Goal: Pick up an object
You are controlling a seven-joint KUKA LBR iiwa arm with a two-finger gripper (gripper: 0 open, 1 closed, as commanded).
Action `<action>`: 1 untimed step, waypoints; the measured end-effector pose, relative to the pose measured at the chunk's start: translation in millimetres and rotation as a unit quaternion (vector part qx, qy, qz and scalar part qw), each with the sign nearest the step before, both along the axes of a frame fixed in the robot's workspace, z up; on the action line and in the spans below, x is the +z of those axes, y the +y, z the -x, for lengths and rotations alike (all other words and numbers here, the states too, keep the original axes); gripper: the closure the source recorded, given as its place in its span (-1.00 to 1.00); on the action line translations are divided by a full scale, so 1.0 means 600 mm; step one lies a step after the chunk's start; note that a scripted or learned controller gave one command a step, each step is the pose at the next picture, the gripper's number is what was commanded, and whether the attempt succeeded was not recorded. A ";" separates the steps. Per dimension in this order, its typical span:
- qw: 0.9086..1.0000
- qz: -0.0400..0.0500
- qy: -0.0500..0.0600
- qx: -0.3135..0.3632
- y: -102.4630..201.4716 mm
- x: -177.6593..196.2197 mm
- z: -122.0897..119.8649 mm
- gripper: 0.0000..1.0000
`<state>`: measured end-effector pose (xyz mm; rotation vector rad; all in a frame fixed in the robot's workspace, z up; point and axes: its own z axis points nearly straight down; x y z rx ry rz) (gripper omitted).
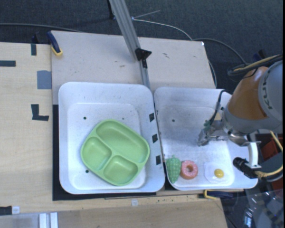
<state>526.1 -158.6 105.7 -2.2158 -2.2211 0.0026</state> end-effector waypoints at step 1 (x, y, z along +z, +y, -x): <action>1.000 0.002 -0.004 -0.001 -0.016 0.094 -0.003 1.00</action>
